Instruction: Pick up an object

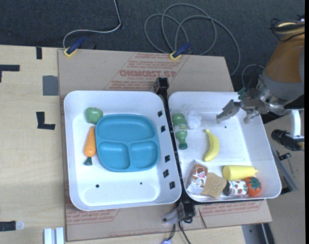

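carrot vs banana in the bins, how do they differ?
Colour: the carrot is orange with a dark green end; the banana is yellow.
Shape: the carrot is straight and tapered; the banana is curved.
Place: the carrot lies in the left bin beside the blue plate; the banana lies in the right bin, out in the open.
Shared: both lie flat, running roughly top to bottom in the view.

The grey and orange robot arm [286, 60] behind the pincer is cut off by the right edge. Well below the pincer, a tan cracker-like square [213, 185] hides part of a small printed packet [197, 177].
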`<state>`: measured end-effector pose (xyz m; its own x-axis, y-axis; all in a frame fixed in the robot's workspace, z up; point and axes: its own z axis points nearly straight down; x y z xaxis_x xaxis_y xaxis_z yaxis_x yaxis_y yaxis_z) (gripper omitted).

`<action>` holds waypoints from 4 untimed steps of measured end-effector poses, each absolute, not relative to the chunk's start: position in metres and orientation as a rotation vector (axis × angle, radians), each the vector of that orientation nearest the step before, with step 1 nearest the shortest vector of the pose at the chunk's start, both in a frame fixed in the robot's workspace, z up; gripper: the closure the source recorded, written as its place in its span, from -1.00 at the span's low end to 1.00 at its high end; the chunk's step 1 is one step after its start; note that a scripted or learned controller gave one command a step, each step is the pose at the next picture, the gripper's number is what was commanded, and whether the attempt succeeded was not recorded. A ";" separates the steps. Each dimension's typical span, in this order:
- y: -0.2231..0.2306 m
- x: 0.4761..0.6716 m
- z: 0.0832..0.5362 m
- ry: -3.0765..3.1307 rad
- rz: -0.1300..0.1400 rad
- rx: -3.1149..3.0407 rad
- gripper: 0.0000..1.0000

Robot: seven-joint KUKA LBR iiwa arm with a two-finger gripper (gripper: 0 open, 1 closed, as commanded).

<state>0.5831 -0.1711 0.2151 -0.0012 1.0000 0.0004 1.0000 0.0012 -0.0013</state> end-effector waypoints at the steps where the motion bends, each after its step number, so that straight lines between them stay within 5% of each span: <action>1: -0.142 0.587 0.087 -2.225 -0.003 -2.221 -1.00; 2: -0.143 0.587 0.097 -2.227 -0.003 -2.226 1.00; 3: -0.070 0.599 0.194 -2.226 -0.003 -2.219 1.00; 4: -0.071 0.598 0.192 -2.223 0.001 -2.219 -1.00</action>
<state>0.5982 -0.0711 0.1924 -0.0017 1.0000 0.0000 1.0000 0.0017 -0.0004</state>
